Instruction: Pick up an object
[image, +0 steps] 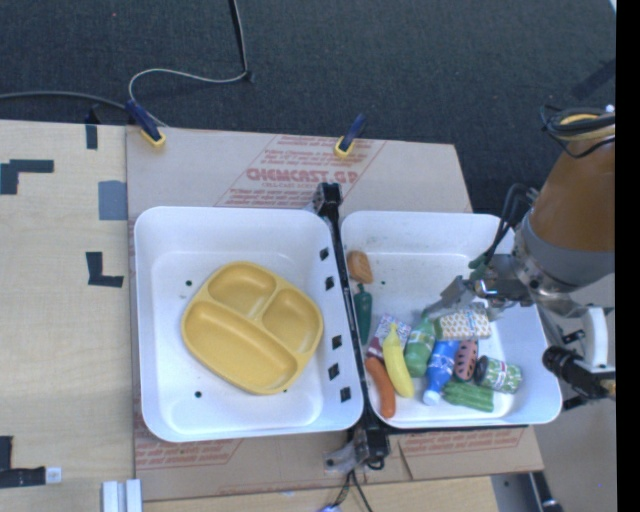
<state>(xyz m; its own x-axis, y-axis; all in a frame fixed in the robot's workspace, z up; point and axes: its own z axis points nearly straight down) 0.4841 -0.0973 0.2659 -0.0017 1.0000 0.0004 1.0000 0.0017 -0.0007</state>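
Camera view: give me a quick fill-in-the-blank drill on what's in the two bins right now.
1. The yellow divided plate lies in the ____ bin.
2. The gripper hangs over the ____ bin.
3. The banana lies beside a carrot of ____ colour.
4. The bottle by the banana is ____ with a white cap.

Missing words: left; right; orange; blue

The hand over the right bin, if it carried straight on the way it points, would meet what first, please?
Probably the pale waffle-patterned block directly beneath the hand in the right white bin; depth is unclear from this slanted view.
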